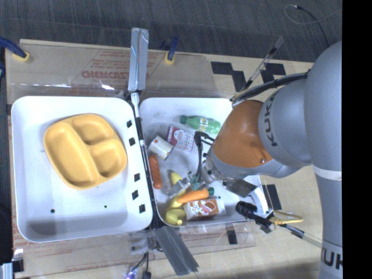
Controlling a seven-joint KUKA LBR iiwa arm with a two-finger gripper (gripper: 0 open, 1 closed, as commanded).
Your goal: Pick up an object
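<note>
The right bin (152,110) holds a jumble of small things. A green bottle (200,122) lies at its far side, with a red and white packet (181,138) and a small white block (161,147) below it. A red sausage (154,171) lies along the left wall. Near the front are a yellow wedge (175,178), an orange carrot (192,196), a red juice carton (204,208) and a yellow fruit (175,215). My gripper (199,182) reaches down under the orange wrist band, just above the carrot. The wrist hides its tips.
The left bin (23,214) holds a yellow divided plate (85,150) in its far half. A metal bar (138,60) stands at the far end of the wall between the bins. The grey arm (302,121) covers the right bin's right side.
</note>
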